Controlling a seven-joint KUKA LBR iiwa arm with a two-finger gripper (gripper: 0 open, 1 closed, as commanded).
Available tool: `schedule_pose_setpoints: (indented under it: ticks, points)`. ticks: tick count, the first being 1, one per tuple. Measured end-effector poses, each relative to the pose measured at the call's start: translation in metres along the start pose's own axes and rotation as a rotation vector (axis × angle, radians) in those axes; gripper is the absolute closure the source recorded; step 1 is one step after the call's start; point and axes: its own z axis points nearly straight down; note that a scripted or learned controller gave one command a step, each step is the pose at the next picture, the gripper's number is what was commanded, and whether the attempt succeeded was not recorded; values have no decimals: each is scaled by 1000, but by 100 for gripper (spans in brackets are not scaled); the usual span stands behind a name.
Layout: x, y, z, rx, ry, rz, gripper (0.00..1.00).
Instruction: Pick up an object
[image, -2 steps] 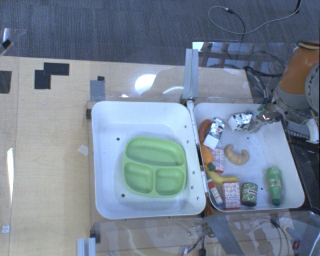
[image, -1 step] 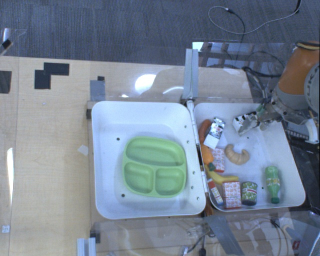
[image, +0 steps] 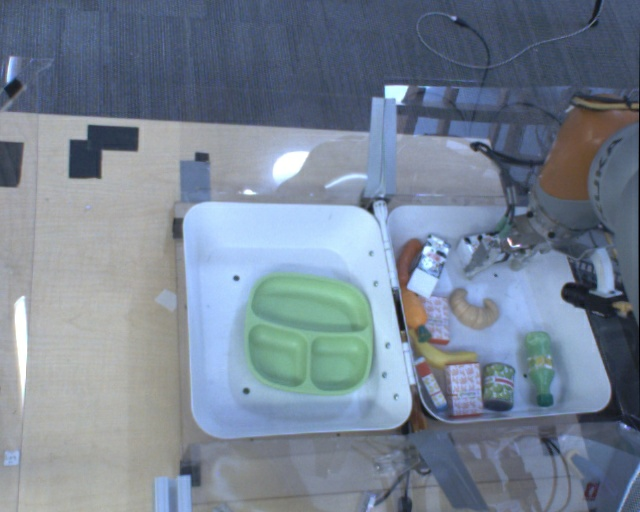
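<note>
On the pale wooden bench (image: 90, 300), the left shallow white plastic bin (image: 205, 300) holds a light green three-compartment plate (image: 308, 332) lying flat near its middle. The right white bin (image: 585, 355) carries the objects for picking: an orange carrot (image: 408, 268) along its left wall, a small silver-and-white carton (image: 430, 262) just beside it, a tan croissant (image: 473, 309) near the centre, a yellow banana (image: 445, 355), a red-and-white box (image: 463, 388), a dark green-labelled can (image: 498, 386) and a green bottle (image: 539, 366) along the front. The gripper (image: 492, 252) hovers low over the bin's back part, above the croissant; its fingers (image: 478, 258) stand slightly apart, holding nothing.
</note>
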Motion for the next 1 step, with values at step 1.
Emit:
schedule_pose_setpoints:
  ticks: [1]
  points:
    - [5,0,0,-1,-9,-45,0]
